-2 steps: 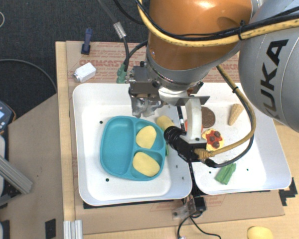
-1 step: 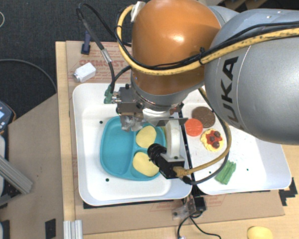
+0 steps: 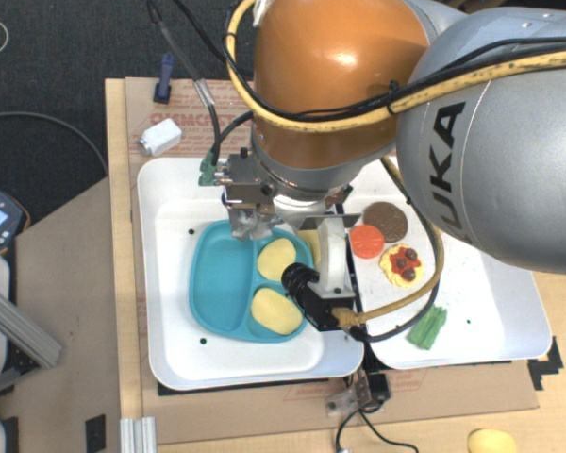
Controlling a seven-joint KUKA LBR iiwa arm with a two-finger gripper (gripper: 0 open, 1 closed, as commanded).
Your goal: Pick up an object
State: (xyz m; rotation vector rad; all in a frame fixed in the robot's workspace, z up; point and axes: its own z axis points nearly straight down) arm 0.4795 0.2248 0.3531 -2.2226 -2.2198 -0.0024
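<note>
Teal plastic, moulded into a shallow divided tray, lies in the left-hand white bin and carries two pale yellow rounded pieces, an upper one and a lower one. The grey arm with its orange band is seen reaching over the seam between the two bins, and its end effector hangs at the tray's upper edge, just beside the upper yellow piece. Whether the end effector is open or closed cannot be told, since the wrist housing covers most of it, and nothing is seen to be gripped.

In the right-hand white bin a brown round disc, an orange-red round piece, a yellow flat piece with dark red spots and a green ridged block are laid near one another. A small white block rests on the bench beyond the bins.

The grasp is judged not yet made. Several failures are considered possible. The smooth, rounded yellow pieces may be squeezed out sideways if the grip is off-centre. The tray rim may be caught instead, so that the tray is tilted or dragged and its contents spilled. The yellow cable looped low over the bins may be snagged on the bin wall during a lift.
</note>
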